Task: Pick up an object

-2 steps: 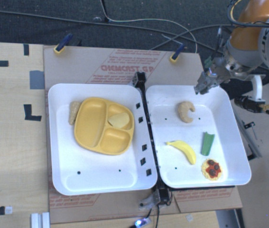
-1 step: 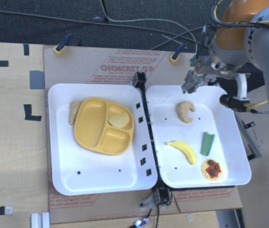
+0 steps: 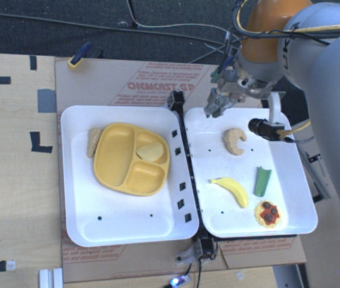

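Note:
The right bin (image 3: 289, 161) holds a tan croissant-shaped piece (image 3: 234, 141), a yellow banana (image 3: 231, 190), a green block (image 3: 262, 181) and a small round pizza toy (image 3: 268, 214). My gripper (image 3: 216, 108) hangs over the far left corner of this bin, up and to the left of the croissant piece and apart from it. Nothing shows in its grasp.
In the left bin (image 3: 122, 227) lies a yellow divided plate (image 3: 128, 167) with a pale yellow slice (image 3: 150, 152) in one compartment. A tan bread piece (image 3: 93, 141) is tucked against the plate's left edge. A black clip strip (image 3: 184, 167) joins the bins. Cables run behind the bench.

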Motion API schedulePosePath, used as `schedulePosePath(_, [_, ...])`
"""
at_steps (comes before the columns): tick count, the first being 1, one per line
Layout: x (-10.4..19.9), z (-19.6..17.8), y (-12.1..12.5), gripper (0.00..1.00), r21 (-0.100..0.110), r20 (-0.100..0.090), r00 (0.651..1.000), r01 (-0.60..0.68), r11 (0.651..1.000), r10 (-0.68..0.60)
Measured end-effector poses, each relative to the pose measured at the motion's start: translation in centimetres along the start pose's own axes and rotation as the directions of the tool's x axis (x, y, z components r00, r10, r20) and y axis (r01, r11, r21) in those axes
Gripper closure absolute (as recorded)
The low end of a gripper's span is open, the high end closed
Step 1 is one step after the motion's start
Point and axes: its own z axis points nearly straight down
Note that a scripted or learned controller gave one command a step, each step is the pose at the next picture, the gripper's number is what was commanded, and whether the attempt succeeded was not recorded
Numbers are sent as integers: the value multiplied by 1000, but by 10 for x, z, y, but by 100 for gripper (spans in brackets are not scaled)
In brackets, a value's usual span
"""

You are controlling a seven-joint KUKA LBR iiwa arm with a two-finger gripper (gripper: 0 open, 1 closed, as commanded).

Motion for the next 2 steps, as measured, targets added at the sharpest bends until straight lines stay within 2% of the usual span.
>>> schedulePosePath(1, [59,11,0,100,1,0,1000,0,1000,0])
schedulePosePath(2, [114,-2,3,100,-2,0,1000,0,1000,0])
